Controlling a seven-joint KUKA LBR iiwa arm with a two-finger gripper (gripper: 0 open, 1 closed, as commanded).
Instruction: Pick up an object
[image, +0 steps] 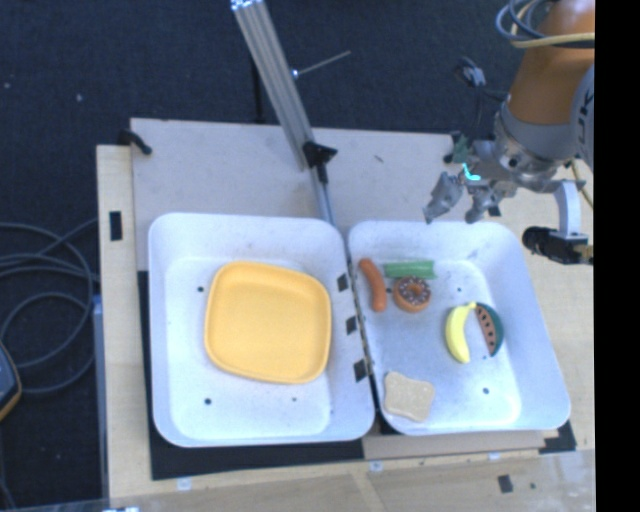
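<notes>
The right bin (520, 330) holds several toy foods: an orange sausage (373, 284), a green bean pod (409, 268), a brown donut (412, 294), a yellow banana (457, 334), a watermelon slice (487, 329) and a slice of bread (408, 396). My gripper (462, 205) hangs above the bin's far rim with its two fingers spread apart and nothing between them. It is clear of all the foods, the bean pod and donut being the closest to it.
The left bin (170, 300) carries a yellow square plate (268, 321). A slanted metal pole (283, 90) comes down to the bins' shared far edge. Black cables (40, 300) lie left of the bench.
</notes>
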